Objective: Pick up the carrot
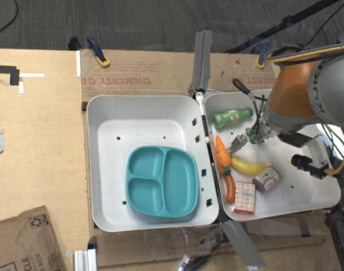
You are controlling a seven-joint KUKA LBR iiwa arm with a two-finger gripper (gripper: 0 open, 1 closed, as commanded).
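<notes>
Carrot [221, 154] lies against right bin's [321, 199] 9 o'clock wall, banana [249, 166] just beside at its 4 o'clock. My jaws [238, 144] hover at carrot's 2 o'clock, spread, gripping nothing. Green bottle [233, 117] toward 12.

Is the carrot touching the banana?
Cannot tell. In the camera view the carrot lies just left of the banana, whose left tip meets the carrot's edge with no plain gap or contact.

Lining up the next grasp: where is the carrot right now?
The carrot lies in the right bin, along its left wall, just left of the banana and above the sausage.
</notes>
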